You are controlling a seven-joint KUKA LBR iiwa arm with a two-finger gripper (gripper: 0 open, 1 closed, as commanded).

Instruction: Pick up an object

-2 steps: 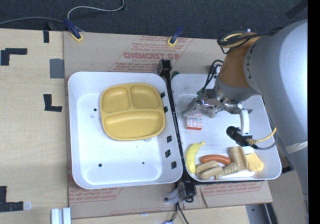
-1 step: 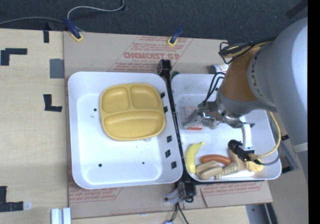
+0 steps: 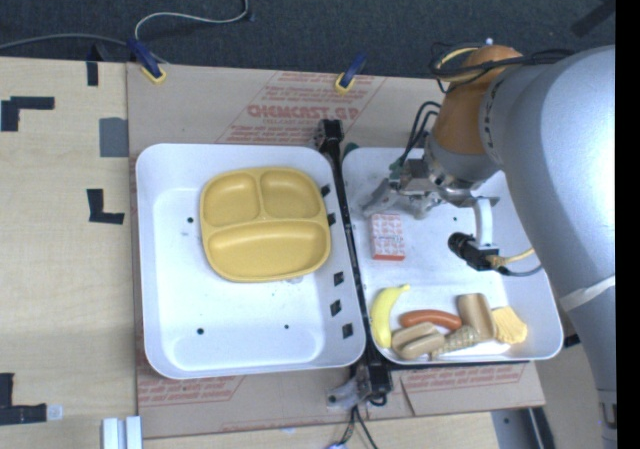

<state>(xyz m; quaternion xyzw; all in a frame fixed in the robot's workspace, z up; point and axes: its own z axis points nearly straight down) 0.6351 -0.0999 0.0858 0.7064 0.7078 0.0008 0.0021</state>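
1. The grey arm comes in from the right and bends down over the far part of the right bin, with its orange band sitting above the wrist.
2. The gripper hangs low over the bin's far-left area. Honestly can't tell if it's spread or pressed together, it's all a grey tangle from this angle.
3. Nothing shows as held between its tips.
4. Closest thing to it: one small red-and-white card, flat on the bin floor just near-side of the gripper. Can't tell if they touch.
5. Near end of the same bin has the toy food bunch: one banana, one hot dog, one bread roll, one yellow chip-looking bit, plus another bun and a corn-like piece I can't make out well.
6. The left bin holds one yellow divided plate, well apart from the gripper.
7. Two white bins total, side by side on the counter.
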